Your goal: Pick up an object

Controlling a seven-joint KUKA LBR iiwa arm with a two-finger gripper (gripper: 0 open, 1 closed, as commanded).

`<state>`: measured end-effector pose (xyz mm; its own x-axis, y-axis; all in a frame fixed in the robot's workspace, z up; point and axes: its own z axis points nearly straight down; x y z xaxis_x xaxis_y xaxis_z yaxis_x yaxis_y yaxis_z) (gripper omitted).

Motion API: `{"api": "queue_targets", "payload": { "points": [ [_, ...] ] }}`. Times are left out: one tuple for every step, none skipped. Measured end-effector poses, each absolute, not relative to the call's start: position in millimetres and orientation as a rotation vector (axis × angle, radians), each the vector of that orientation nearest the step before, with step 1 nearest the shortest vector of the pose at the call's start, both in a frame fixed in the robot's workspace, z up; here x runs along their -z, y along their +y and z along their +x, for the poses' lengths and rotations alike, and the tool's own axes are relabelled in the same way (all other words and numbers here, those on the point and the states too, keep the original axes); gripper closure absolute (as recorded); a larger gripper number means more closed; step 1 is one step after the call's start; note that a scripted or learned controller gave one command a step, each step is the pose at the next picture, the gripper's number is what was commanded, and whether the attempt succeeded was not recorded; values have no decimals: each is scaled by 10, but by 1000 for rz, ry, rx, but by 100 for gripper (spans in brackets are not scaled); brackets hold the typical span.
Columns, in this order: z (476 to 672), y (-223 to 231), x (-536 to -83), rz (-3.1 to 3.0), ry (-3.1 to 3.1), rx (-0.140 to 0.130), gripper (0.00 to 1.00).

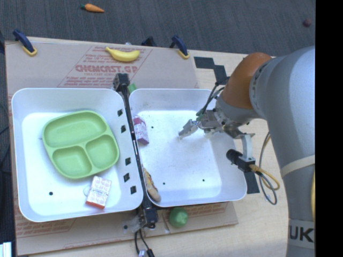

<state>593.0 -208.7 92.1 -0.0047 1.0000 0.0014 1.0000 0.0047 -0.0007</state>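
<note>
The grey arm [278,90] hangs over the right white bin [225,186], its tool [187,128] empty with fingers slightly parted, so the approach is in hand; next it must reach toward nine o'clock for the small maroon packet [140,129].

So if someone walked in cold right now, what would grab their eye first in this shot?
Probably the big grey arm with its orange band, reaching in from the right, its hand over the right bin. Next, the green divided tray in the left bin, and the yellow banana on the cardboard behind.
</note>
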Motion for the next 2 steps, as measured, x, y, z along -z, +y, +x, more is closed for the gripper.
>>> {"api": "queue_targets", "payload": {
  "points": [
    [4758,-2116,-917,-2214,-2226,-4,0],
    [5188,-2107,-918,-2211,-2230,-3,0]
  ]
}}
